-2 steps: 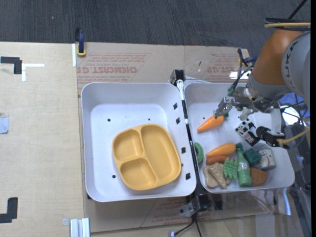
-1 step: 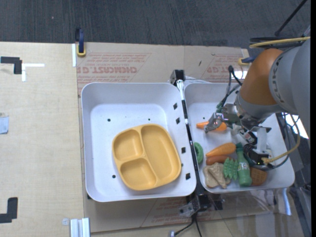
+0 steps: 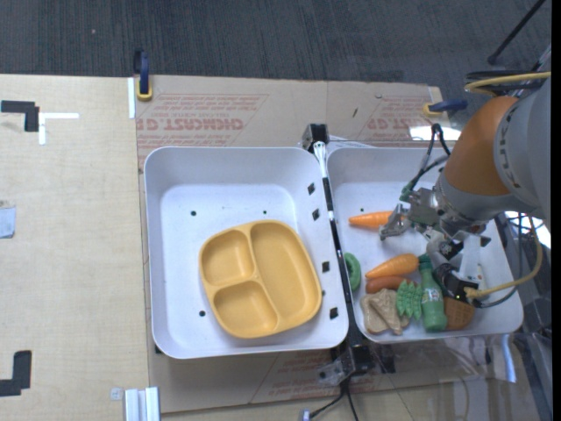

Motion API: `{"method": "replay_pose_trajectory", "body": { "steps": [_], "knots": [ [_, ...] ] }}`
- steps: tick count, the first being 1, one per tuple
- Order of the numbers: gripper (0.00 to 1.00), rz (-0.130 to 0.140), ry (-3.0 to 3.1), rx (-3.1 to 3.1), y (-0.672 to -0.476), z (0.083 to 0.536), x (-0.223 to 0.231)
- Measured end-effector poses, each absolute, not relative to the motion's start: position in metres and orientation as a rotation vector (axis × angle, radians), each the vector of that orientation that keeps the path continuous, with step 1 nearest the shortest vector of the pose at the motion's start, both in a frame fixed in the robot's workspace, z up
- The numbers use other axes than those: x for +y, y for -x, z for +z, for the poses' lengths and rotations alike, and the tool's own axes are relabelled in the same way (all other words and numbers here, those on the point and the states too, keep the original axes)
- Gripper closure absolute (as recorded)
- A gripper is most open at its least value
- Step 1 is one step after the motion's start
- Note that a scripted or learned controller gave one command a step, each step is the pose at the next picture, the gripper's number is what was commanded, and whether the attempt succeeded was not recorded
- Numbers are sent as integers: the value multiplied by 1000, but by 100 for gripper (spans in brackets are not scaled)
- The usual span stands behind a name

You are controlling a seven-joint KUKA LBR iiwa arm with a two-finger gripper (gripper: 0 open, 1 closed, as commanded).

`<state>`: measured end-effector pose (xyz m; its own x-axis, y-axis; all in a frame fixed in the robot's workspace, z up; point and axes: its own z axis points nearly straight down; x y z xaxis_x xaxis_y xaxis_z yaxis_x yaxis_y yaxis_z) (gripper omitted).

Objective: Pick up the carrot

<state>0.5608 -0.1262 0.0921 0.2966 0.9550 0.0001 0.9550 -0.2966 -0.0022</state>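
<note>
An orange carrot (image 3: pixel 369 220) lies flat in the right bin (image 3: pixel 351 175), near its left wall, with its thin tip pointing left. A second, thicker orange carrot-like piece (image 3: pixel 392 267) lies lower down in the same bin. My gripper (image 3: pixel 419 231) hangs low over the middle of the right bin, just right of the upper carrot's thick end and above the second orange piece. Nothing shows as held in it. The grey arm with its orange band (image 3: pixel 480 152) comes in from the right.
Around the lower carrot piece lie a green round item (image 3: pixel 351 270), a bread slice (image 3: pixel 382 312), a green ridged toy (image 3: pixel 408 300), a green bottle (image 3: pixel 432 296) and a brown piece (image 3: pixel 458 312). A yellow divided plate (image 3: pixel 259 278) sits in the left bin (image 3: pixel 166 235).
</note>
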Motion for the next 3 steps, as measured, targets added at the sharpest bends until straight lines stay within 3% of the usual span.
{"method": "replay_pose_trajectory", "body": {
  "steps": [1, 2, 3],
  "knots": [
    [0, 0, 2659, -1673, -511, 92, -104],
    [0, 3, 2875, -1265, -534, 92, -106],
    [0, 6, 2997, -940, -590, 92, -121]
  ]
}}
